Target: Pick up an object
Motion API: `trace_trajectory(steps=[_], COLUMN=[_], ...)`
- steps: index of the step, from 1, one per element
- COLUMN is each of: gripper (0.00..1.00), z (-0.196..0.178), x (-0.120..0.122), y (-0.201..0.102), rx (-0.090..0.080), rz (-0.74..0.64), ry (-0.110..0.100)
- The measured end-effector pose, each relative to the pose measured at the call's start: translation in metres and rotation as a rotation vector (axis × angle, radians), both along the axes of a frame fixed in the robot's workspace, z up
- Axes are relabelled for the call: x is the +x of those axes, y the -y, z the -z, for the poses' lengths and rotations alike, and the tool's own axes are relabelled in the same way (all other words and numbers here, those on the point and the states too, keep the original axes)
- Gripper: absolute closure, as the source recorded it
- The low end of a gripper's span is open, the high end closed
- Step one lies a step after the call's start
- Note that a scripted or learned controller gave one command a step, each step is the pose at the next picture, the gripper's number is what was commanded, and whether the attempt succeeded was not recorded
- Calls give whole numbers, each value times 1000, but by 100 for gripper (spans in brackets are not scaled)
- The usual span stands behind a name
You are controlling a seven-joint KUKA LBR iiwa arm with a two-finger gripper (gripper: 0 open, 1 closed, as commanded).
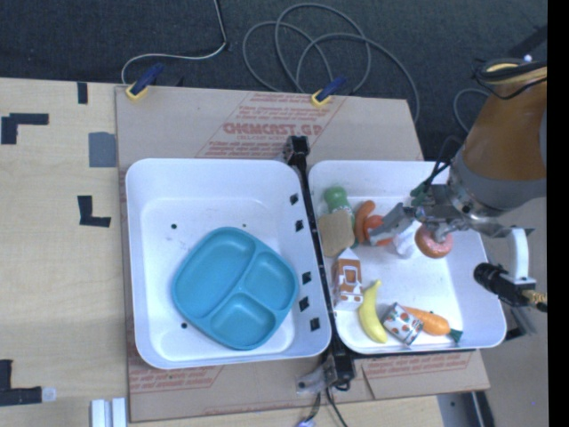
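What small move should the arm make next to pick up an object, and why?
Probably lower the gripper a little toward the orange item just to its left. The gripper hovers over the right bin, and I see nothing clearly between its fingers. The banana and carrot lie farther off.

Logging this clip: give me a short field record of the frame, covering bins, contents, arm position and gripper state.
left bin: holds a blue divided plate
right bin: holds a banana, a carrot, a small can, a small carton, a tan block, a green item and an orange item
arm: reaches in from the right, over the right bin
gripper: low over the right bin's upper middle, beside a red round item
finger state: cannot tell
object held: none visibly between the fingers
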State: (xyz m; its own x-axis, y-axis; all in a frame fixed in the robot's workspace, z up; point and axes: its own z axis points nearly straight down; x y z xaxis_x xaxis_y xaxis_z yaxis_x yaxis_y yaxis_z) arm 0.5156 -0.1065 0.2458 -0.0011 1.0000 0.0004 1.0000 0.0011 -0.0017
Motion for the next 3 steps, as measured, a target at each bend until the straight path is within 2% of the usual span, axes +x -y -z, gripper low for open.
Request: trace_trajectory(steps=[1, 2, 3], gripper=[0, 100, 100], z=[134, 117, 59], x=[63, 63, 2], y=[-12, -14, -77], rx=[-1, 4, -1], rz=[2, 0, -2], ry=[7, 8, 0])
